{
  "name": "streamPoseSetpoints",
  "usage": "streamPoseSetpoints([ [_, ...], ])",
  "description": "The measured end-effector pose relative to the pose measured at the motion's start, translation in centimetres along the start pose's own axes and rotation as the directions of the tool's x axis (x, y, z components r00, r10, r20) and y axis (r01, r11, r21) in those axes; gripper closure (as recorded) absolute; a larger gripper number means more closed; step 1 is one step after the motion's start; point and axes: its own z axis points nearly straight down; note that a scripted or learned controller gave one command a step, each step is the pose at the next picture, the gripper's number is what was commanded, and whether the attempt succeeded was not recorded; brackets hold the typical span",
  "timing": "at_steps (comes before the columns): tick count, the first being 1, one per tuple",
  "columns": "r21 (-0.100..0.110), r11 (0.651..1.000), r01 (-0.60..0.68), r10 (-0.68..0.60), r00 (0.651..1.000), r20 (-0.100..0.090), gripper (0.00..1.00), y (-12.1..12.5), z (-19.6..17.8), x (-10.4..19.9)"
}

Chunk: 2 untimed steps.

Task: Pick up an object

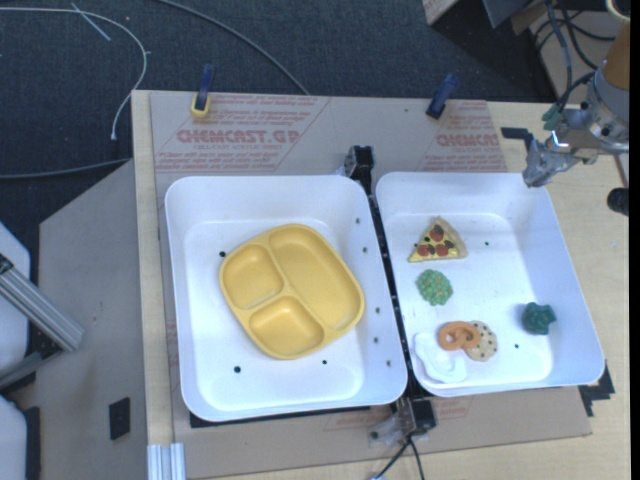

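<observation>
The right bin [560, 268] holds several toy foods: a pizza slice [437, 241], a green broccoli piece [434, 287], a dark green lump [538, 317], an orange ring [458, 335] against a cookie [482, 342], and a white piece [440, 361] at the front. A yellow divided tray [290, 289] lies in the left bin [190, 268]. My gripper [540, 168] hangs at the right bin's far right corner, above its rim, away from all the foods. Nothing shows between its fingers.
The bins sit on a brown board [250, 133] with blue clamps [205, 88] at the back edge. A black clip [359, 160] joins the bins at the back. Cables and boxes lie behind the bench.
</observation>
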Motion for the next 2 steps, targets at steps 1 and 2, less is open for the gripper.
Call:
streamPoseSetpoints([
  [1,0.004,1.000,0.004,-0.004,1.000,-0.003,1.00,0.5,-0.7,5.9],
  [2,0.007,1.000,0.003,-0.003,1.000,-0.003,1.00,-0.6,0.0,11.1],
])
